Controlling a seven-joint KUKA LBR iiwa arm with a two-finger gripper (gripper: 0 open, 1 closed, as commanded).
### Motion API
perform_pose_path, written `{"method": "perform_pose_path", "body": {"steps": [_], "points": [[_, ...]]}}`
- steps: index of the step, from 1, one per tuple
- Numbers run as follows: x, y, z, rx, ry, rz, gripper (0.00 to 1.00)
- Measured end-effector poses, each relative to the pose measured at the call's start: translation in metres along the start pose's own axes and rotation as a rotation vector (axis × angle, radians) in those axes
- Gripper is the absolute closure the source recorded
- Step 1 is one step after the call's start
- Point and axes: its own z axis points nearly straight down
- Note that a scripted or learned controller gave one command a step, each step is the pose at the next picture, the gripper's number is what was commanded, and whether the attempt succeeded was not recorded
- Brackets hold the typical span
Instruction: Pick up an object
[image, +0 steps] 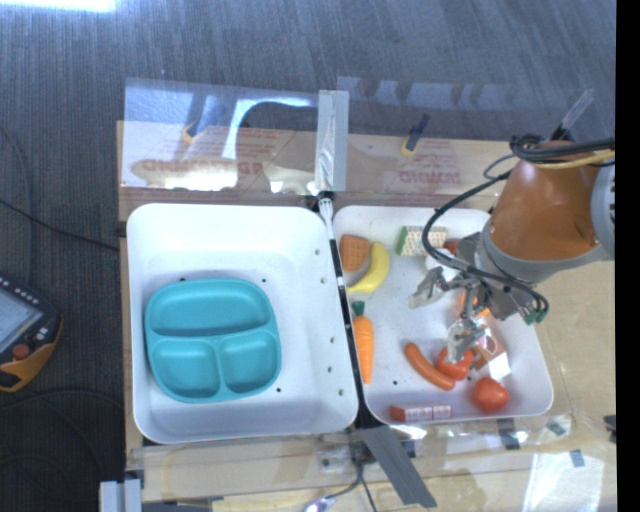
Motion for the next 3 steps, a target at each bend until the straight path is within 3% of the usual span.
{"method": "perform_pose_path", "body": {"steps": [1, 2, 3], "points": [[0.030, 0.040, 0.053, 0.008, -0.015, 0.099, 0.00], [0.029, 0.040, 0.043, 0.012, -0.016, 0.099, 1.00], [-0.027, 0.011, 0.006, -0.001, -0.002, 0.308, 1.00]]}}
